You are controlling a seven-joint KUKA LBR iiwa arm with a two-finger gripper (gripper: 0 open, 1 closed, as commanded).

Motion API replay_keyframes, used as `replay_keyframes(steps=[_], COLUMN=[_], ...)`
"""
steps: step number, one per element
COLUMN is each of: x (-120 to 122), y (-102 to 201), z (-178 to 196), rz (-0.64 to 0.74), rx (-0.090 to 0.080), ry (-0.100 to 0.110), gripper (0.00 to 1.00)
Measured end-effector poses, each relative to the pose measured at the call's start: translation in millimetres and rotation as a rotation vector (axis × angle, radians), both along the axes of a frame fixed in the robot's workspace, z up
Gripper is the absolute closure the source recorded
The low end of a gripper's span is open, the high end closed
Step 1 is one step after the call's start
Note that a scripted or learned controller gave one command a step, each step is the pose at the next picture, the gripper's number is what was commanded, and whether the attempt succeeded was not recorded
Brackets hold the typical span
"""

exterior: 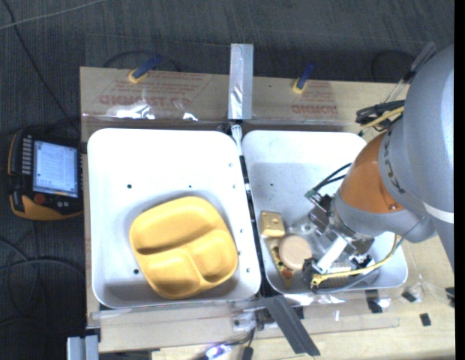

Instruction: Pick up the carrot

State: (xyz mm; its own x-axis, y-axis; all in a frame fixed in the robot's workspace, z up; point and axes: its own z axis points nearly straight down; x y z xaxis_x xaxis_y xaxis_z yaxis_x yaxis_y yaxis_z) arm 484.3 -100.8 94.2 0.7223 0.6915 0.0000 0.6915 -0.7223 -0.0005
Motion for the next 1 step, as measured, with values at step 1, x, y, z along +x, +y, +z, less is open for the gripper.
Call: replay_keyframes(steps=[1], x=[-0.5], y=[0.4], z=[8.2], rz=[0.001], rx=[0.001], ry=[0.004], gripper=[1.0])
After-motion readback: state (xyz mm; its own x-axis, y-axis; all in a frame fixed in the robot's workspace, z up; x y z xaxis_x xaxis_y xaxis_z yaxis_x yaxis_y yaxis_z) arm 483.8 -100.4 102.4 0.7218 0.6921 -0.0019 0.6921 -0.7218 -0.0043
